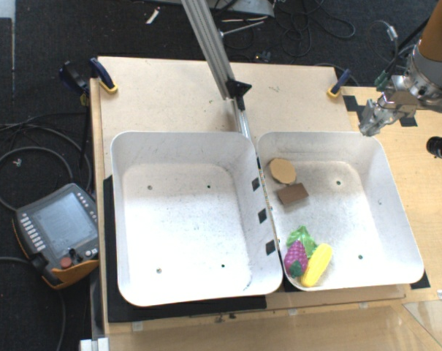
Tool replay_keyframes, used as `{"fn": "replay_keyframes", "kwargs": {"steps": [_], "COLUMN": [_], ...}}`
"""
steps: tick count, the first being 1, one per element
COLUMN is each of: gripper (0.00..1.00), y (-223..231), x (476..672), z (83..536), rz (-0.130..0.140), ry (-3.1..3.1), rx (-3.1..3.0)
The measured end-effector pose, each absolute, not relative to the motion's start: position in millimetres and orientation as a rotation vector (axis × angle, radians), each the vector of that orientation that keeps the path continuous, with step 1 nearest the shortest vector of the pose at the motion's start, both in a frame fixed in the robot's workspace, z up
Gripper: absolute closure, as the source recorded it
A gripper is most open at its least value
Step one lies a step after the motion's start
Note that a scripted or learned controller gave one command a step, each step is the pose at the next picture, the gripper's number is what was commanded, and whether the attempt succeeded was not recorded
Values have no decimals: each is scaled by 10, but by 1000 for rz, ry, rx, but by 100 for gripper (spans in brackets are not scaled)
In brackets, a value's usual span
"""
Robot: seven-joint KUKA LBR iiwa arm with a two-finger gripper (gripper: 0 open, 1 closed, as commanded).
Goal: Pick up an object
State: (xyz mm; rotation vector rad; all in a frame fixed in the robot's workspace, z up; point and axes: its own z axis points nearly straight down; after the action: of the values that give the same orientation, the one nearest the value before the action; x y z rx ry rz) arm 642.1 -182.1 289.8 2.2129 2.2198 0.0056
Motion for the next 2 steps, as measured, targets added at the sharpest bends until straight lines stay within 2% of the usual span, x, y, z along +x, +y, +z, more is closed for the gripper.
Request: {"fn": "replay_keyframes", "kwargs": {"steps": [1,2], "gripper": [100,100], "y": [-1246,-715], "x": [6563,6504], "z": [2838,2696], "rz": [3,-1], "ry": [2229,2231], "rx": [2212,2215]}}
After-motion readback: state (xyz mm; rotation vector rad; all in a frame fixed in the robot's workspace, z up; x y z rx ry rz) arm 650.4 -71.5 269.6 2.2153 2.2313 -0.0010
